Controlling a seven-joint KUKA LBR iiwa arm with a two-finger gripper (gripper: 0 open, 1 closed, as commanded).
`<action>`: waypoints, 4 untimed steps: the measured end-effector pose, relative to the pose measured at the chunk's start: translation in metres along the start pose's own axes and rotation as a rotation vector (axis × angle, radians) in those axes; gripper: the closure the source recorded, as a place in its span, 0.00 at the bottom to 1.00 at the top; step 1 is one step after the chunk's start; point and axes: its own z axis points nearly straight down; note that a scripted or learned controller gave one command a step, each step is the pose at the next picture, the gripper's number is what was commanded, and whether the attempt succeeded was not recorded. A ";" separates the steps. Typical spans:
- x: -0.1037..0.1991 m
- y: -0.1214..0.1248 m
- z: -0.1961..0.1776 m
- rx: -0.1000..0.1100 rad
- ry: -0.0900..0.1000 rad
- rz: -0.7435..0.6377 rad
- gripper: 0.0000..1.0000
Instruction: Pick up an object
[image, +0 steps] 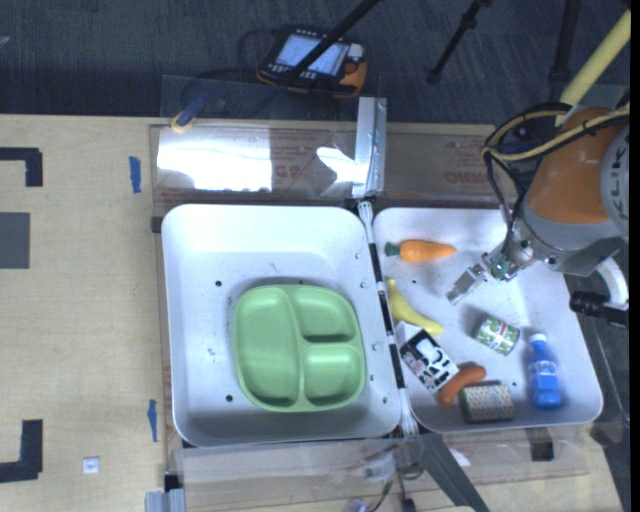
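I saw my gripper (468, 283) over the right bin (580, 410); its state I could not tell. The carrot (425, 252) lay at its ten o'clock, the green can (496, 335) at five o'clock.

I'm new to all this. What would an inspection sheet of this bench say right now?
Surface: two white bins side by side, left bin, right bin.
Job's things: in the right bin, carrot, banana, small can, blue bottle, black-and-white packet, sausage, grey block.
Clutter: green divided tray in the left bin.
Grippers: gripper low over the right bin, nothing seen between its fingers.
Cables: black and yellow cables looping by the arm.
Surroundings: handheld controller beyond the bench.
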 end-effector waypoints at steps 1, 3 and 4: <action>0.000 -0.071 0.027 0.001 0.001 0.001 0.00; 0.050 -0.014 -0.101 0.002 0.002 0.058 1.00; 0.045 0.068 -0.076 0.002 0.001 0.185 1.00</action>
